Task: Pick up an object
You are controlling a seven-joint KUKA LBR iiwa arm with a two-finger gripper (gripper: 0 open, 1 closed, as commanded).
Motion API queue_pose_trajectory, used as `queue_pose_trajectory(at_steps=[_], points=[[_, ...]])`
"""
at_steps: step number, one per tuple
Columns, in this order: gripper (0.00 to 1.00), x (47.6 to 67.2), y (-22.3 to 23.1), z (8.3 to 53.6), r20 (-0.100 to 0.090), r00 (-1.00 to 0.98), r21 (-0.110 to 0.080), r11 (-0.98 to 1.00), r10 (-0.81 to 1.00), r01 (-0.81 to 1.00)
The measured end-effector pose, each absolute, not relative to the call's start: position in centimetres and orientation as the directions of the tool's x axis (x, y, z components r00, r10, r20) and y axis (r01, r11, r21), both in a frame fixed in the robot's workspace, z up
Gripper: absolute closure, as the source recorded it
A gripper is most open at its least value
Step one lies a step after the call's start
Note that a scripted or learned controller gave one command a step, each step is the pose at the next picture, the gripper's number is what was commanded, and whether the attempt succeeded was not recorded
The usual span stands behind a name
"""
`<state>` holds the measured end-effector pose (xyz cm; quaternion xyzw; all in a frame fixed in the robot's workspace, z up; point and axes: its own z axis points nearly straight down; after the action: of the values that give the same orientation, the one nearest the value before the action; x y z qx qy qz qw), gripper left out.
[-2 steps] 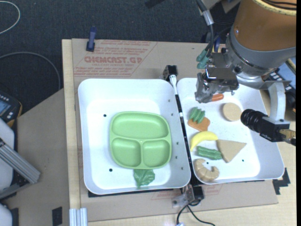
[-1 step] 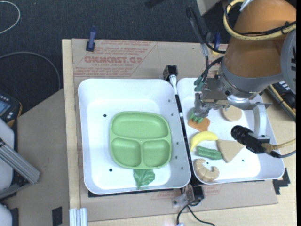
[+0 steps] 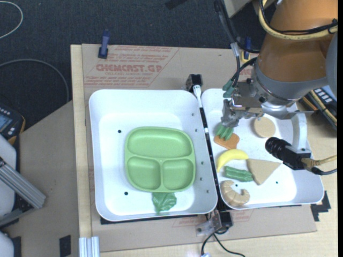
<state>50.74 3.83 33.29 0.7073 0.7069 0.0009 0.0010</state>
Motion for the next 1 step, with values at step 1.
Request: queue_pose_trajectory(at_steps=[1], points=[[1.0,47.9,6.54,38.78,0.002,-0.004,0.007,0.004,1.0,1.0]])
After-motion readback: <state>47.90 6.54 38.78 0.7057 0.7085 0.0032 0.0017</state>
